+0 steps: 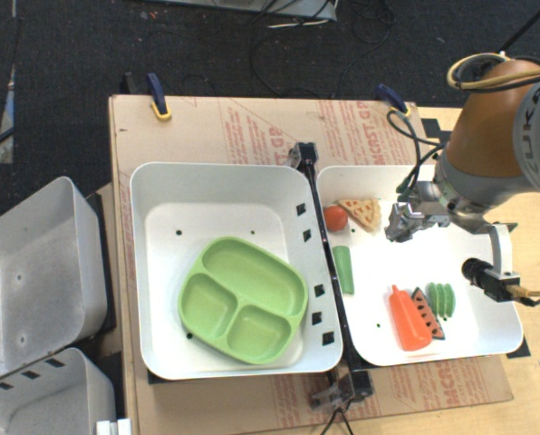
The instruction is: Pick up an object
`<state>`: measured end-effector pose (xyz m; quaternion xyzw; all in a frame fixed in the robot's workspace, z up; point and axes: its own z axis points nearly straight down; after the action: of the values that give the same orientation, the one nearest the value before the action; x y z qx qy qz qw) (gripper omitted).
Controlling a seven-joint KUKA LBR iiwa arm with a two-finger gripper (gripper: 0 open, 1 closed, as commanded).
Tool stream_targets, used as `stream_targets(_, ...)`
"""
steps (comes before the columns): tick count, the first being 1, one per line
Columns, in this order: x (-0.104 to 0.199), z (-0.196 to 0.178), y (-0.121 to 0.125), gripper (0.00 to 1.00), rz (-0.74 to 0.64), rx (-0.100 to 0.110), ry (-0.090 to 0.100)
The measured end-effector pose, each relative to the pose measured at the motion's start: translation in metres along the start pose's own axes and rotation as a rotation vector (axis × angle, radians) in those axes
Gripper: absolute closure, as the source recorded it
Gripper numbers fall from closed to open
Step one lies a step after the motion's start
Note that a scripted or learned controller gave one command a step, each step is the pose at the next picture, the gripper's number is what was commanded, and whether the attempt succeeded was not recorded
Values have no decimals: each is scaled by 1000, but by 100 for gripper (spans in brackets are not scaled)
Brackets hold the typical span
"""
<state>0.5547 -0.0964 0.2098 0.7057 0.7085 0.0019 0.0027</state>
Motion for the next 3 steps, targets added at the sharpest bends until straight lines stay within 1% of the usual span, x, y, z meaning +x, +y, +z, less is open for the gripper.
stream_targets(1, 4, -43, 2, 100, 0, 1, 0)
stream_targets(2, 4, -77, 4, 100, 0, 2, 0)
stream_targets(3, 64, -66, 21, 100, -4, 6, 2)
